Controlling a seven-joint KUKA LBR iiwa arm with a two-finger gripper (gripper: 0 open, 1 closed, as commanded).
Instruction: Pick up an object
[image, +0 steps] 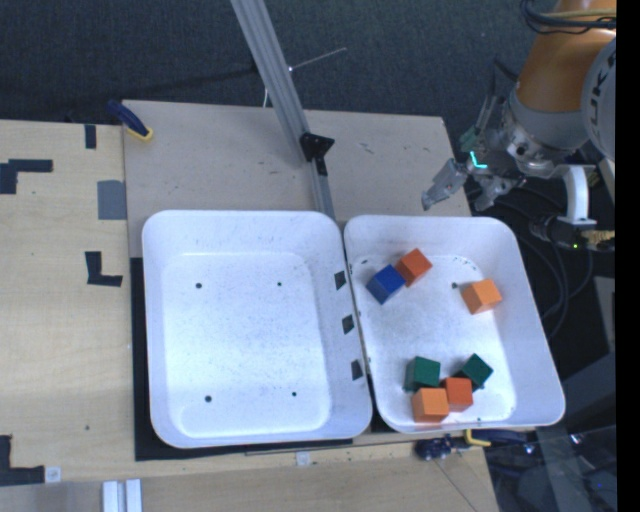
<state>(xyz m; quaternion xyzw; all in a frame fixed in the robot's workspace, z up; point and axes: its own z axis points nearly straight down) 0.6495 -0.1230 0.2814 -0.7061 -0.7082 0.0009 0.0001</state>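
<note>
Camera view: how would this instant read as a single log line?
gripper: above right bin's far edge, carrying nothing | right bin: blue block, green and orange blocks | pick: not yet begun

bins (240, 232): white plastic, smooth with a slight sheen, kinda speckled | blocks (414, 266) below the gripper (468, 188): matt, look like painted wood or foam, can't tell | bench (215, 160) left of it: pale matt wood-look board | slanted rail (280, 75): brushed metal

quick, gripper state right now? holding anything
Gripper: up above the top right corner of the right bin, nothing held; whether it is open or shut cannot be told.
</note>
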